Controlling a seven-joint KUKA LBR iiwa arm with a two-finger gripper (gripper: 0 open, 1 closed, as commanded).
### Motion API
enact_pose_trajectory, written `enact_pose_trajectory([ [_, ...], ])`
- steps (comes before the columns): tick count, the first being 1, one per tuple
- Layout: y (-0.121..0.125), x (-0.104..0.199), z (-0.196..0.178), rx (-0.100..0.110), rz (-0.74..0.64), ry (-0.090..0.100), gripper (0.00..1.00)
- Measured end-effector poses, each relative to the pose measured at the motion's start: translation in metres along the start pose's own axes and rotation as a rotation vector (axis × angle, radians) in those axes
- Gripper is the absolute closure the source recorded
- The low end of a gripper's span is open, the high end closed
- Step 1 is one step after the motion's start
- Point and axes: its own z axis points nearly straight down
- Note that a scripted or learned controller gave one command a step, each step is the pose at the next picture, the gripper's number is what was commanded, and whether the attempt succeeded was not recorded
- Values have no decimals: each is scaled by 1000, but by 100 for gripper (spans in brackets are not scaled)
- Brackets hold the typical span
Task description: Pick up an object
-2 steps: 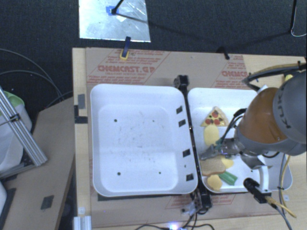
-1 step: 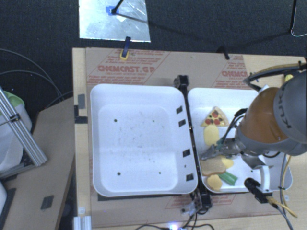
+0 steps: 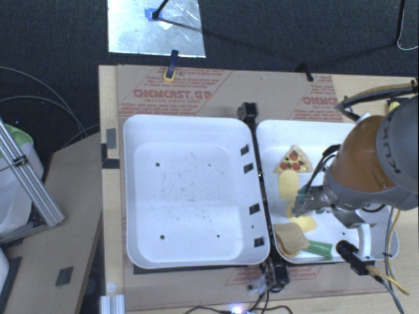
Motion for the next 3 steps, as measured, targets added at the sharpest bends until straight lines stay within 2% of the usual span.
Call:
enact_pose_trajectory([
  [1, 23, 57, -90, 5, -9, 2, 100],
  [2, -1, 79, -205, 3, -6, 1, 100],
  [3, 0, 158, -277, 7, -11, 4, 100],
])
